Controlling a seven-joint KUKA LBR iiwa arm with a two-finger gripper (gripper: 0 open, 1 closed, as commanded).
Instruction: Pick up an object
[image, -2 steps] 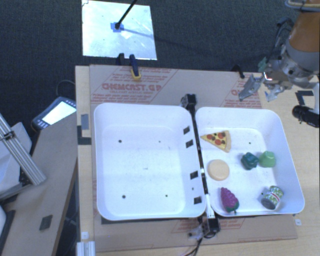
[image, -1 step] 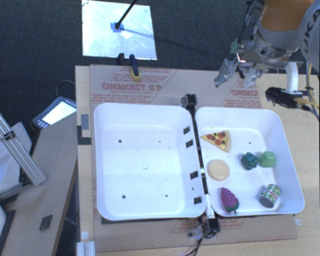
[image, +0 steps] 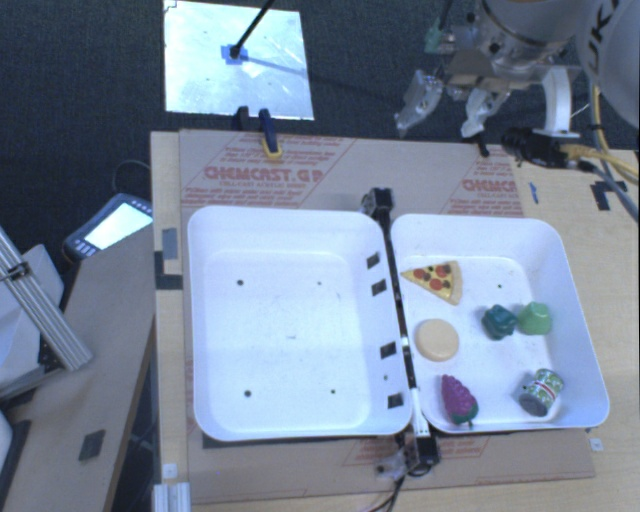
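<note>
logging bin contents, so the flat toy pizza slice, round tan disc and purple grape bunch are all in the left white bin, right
Not quite: the camera view shows the flat toy pizza slice, round tan disc and purple grape bunch all in the right white bin, not the left white bin.

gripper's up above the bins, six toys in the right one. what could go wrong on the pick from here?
1. The dark green toy and light green toy touch; a grasp on one may nudge or pinch both.
2. The can lies tilted near the right bin's wall, leaving little finger room.
3. The pizza slice and round cookie lie flat; the open gripper may slip off them.
</note>
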